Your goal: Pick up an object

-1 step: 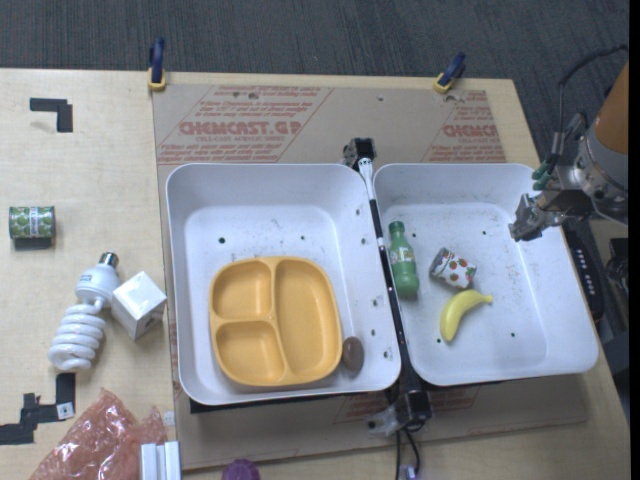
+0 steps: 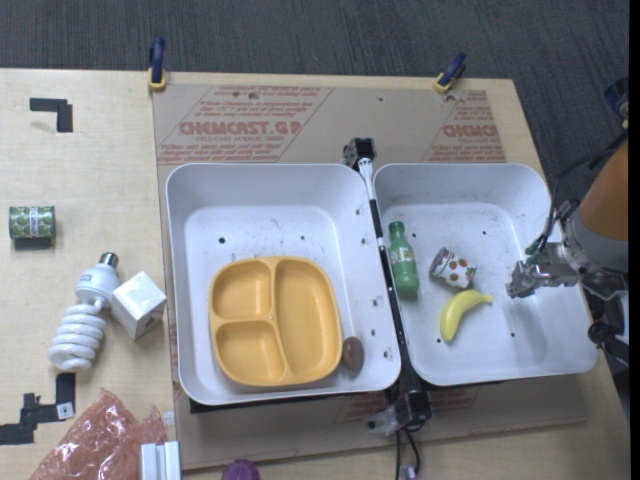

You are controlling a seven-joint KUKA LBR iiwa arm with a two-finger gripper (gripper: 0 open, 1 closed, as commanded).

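While poised low over the right white bin, near its right wall: metal pincer, finger state impossible to tell, apart from curved yellow plastic banana lying mid-bin.

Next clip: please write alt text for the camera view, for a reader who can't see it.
The grey arm's gripper hangs over the right side of the right white bin, beside a yellow banana, a small spotted white cup and a green plastic bottle. The left white bin holds a yellow divided plastic tray and a small brown object.
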